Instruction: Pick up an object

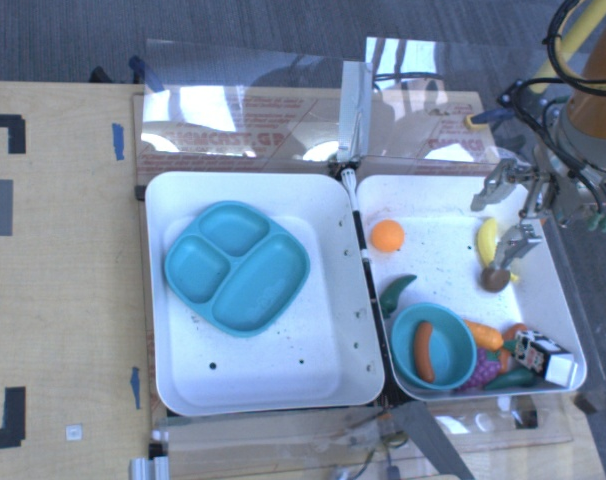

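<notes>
I have the end effector point(511, 230) open and holding nothing, hanging at three o'clock over the right bin point(438, 230). The banana point(488, 239) lies just beside it at nine o'clock. I judge this the approach; next I must centre over the banana, descend and close.
</notes>
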Robot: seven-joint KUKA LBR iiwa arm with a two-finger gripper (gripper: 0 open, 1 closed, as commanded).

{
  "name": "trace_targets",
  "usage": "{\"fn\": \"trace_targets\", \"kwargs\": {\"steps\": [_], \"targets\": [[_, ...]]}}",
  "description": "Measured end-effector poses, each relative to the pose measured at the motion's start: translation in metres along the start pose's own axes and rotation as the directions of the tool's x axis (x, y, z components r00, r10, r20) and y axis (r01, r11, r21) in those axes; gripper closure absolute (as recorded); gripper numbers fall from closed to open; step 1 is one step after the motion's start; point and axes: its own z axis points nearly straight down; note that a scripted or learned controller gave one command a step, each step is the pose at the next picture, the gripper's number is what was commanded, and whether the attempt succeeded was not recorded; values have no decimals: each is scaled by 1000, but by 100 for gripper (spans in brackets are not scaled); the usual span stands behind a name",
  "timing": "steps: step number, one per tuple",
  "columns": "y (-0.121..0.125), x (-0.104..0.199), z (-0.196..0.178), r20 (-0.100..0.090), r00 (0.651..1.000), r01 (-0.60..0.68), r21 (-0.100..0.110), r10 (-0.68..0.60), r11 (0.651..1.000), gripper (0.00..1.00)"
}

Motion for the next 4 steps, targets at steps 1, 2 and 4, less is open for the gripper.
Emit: {"fn": "trace_targets", "kwargs": {"steps": [1, 2, 4], "targets": [[-51, -47, 109, -11, 998, 60, -4, -60, 998, 0], [-83, -71, 185, 6, 979, 203, 2, -203, 979, 0], [-65, -68, 172, 15, 985, 170, 3, -170, 985, 100]]}}
